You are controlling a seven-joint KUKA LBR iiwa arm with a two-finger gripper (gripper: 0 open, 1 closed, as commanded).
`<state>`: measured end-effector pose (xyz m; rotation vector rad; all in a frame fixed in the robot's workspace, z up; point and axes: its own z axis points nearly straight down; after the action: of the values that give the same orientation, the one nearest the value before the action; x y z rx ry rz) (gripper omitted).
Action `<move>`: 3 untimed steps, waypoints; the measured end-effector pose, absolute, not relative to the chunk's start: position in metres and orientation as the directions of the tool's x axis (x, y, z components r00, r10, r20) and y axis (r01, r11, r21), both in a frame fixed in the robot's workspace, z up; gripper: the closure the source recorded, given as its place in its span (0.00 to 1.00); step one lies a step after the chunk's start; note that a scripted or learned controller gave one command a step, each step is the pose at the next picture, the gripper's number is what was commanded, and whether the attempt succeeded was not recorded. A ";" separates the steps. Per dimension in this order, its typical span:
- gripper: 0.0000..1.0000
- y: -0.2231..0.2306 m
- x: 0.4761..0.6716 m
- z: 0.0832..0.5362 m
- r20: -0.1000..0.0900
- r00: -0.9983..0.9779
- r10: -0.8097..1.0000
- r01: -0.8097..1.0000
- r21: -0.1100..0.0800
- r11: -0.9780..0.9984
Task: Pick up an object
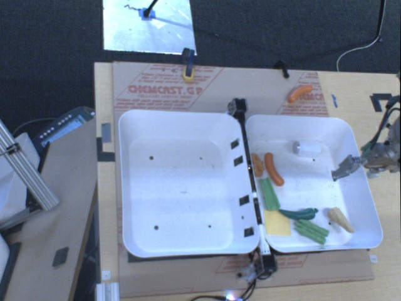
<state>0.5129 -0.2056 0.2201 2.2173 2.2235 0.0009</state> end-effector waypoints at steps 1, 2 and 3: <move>1.00 -0.206 0.514 0.231 -0.001 -0.006 1.000 1.000 0.005 0.006; 1.00 -0.171 0.500 0.351 -0.003 -0.008 1.000 1.000 0.014 0.008; 1.00 -0.123 0.487 0.477 -0.002 -0.011 1.000 1.000 0.019 0.011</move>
<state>0.4874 -0.1229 0.4769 2.1992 2.2227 0.0182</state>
